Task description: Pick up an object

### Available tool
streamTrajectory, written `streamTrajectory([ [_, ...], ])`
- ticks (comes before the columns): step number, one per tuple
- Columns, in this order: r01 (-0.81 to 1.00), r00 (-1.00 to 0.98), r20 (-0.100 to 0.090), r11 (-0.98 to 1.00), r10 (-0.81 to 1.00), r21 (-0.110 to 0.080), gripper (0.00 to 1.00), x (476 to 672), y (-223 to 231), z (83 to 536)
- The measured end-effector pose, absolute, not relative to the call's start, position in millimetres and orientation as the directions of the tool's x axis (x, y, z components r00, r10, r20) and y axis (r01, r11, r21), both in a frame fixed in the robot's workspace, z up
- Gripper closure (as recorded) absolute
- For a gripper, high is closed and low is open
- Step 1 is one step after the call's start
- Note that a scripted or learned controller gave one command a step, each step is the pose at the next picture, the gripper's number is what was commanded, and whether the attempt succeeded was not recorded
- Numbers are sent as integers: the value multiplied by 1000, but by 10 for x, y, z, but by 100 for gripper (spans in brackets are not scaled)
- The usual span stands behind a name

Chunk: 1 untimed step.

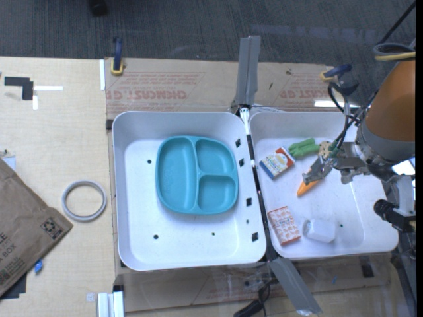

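Observation:
The right bin [370,243] holds several small items. An orange carrot-like piece [306,187] lies near its middle. A green piece [303,147] lies toward the back, with a small blue and white box [276,164] beside it. At the front are a red and white packet [284,224] and a white cup [320,230] on its side. My gripper [319,169] reaches in from the right and sits just above and right of the orange piece, at its upper end. Whether it touches that piece is unclear.
The left bin [132,243] bears a teal divided plate [197,175]. A divider wall [252,177] separates the two bins. A tape ring [84,199] and a cardboard box [23,236] lie on the bench to the left. The arm's cables [347,111] hang over the right bin's back right.

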<state>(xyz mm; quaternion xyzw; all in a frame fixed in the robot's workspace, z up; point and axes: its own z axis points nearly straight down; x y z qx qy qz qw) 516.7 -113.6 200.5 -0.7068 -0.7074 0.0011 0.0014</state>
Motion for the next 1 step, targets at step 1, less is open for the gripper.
streamTrajectory([
  [1,1000,23,-1,-23,1000,0,0,5658,-1360,920],
])
